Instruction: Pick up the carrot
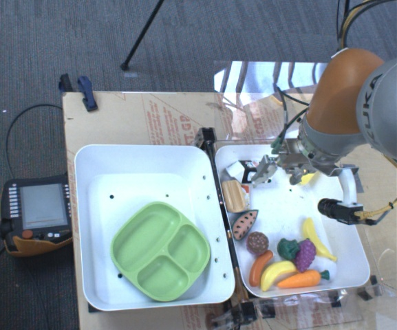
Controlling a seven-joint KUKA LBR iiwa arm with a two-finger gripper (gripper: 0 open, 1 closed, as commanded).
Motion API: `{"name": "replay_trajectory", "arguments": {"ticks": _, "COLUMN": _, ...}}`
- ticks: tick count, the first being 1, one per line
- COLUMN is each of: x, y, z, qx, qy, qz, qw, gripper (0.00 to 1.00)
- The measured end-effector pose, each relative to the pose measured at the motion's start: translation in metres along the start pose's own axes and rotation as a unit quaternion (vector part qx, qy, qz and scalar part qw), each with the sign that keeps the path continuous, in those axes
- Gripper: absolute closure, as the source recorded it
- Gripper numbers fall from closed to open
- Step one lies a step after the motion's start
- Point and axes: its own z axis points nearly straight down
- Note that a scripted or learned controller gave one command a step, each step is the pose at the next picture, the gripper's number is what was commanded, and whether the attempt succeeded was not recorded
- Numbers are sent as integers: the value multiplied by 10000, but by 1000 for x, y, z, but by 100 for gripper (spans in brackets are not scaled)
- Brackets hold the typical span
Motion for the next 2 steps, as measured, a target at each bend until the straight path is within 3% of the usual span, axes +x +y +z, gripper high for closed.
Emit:
{"name": "replay_trajectory", "arguments": {"ticks": 1, "x": -48, "y": -82, "z": -53, "qx": -20, "qy": -11, "qz": -795, "qw": 9968, "gripper": 0}}
{"name": "replay_trajectory", "arguments": {"ticks": 2, "x": -82, "y": -121, "z": 53, "qx": 12, "qy": 14, "qz": -2023, "qw": 9793, "gripper": 0}}
